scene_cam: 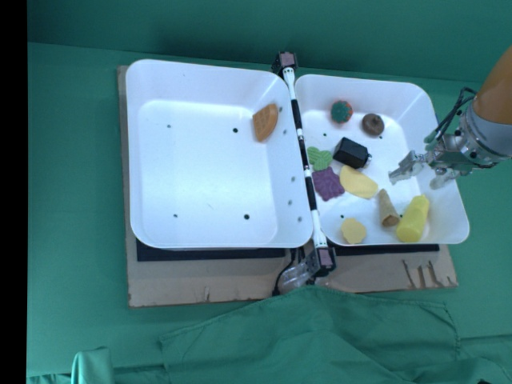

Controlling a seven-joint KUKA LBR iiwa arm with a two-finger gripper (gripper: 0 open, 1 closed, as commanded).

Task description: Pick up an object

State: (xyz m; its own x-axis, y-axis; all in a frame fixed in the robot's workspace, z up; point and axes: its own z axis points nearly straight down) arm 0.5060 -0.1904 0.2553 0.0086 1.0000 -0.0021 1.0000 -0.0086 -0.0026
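Gripper: the gripper [418, 174] hangs over the right side of the right bin [445, 138], its two fingers spread apart with nothing between them
Arm: the arm [494, 106] reaches in from the right, above the bin's right rim
Closest pieces: a yellow cylinder [413, 219] and a tan cone [387, 207] lie on the bin floor just nearer than the gripper, side by side; from this slanted look I cannot tell how high the fingers stand above them
Middle of right bin: a black block [350, 152], a yellow oval piece [358, 183], a purple piece [327, 183] and a green piece [319, 158] sit close together, left of the gripper
Far end of right bin: a green round piece [342, 111] and a brown round piece [373, 124], a little apart from each other
Near end of right bin: a yellow round piece [353, 231]
Left bin: the left bin [160, 94] holds one orange piece [266, 122], at its far right by the divider
Done so far: the gripper is placed over the bin with the pieces, ready to close; every piece rests on a bin floor
Left to do: by my reading, the whole grasp, meaning come down on one piece, close on it and lift it free
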